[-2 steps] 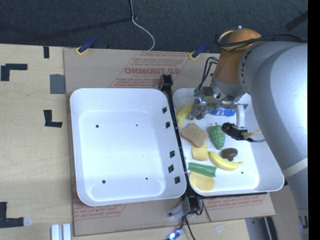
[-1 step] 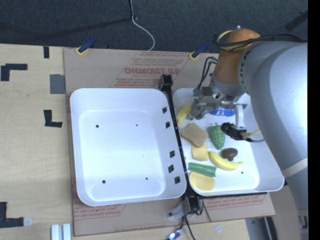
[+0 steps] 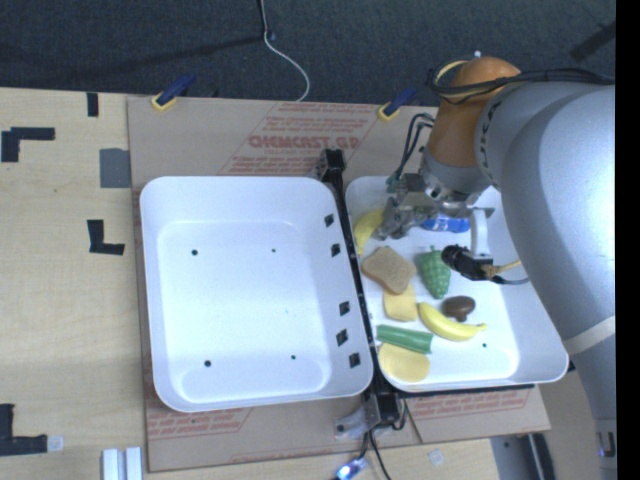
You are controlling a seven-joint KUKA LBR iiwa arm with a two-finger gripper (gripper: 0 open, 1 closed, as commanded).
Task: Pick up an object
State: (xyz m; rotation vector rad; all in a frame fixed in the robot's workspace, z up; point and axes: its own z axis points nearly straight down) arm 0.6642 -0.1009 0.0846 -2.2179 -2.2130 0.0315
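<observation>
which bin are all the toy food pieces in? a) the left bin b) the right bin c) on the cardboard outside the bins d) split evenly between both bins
b: the banana, the bread slice and the green piece all lie in the right bin, under the gripper.

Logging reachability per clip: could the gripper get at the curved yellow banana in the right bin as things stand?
Probably yes. The curved yellow banana lies uncovered, with only a small brown piece touching it; the gripper hangs over the same white right bin.
</observation>
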